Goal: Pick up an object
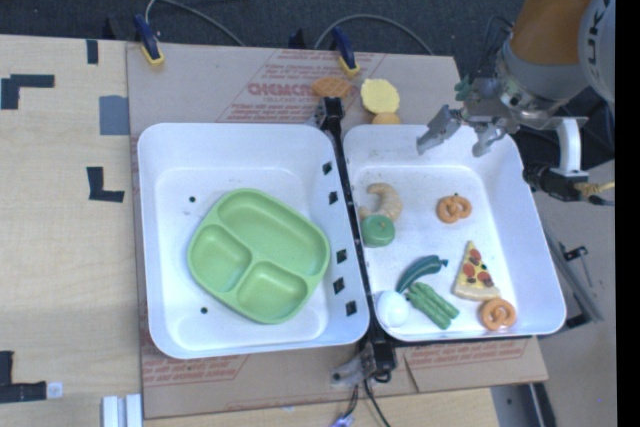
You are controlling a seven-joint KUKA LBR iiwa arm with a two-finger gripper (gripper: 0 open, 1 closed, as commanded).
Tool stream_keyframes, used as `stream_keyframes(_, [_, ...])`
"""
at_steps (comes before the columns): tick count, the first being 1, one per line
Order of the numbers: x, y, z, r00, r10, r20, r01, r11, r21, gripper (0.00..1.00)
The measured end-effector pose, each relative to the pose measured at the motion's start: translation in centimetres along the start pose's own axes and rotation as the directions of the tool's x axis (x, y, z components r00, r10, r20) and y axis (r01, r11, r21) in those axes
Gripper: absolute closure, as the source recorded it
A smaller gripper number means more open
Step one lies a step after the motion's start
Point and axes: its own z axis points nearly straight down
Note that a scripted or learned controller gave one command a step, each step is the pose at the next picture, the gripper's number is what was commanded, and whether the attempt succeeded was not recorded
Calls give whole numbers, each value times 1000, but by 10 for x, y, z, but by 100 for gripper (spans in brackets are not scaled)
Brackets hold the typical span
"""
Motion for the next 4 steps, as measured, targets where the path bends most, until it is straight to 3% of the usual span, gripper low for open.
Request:
stream_keyframes(1, [23, 10, 69, 1000, 0, 0, 0, 1000, 3, 0])
stream_keyframes(2, [26, 22, 169, 1000, 0, 1, 0, 1000, -3, 0])
stream_keyframes(3, [20, 18, 169, 1000, -1, 1, 1, 1000, -4, 0])
stream_keyframes(4, [19, 19, 159, 1000, -1, 2, 1, 1000, -4, 100])
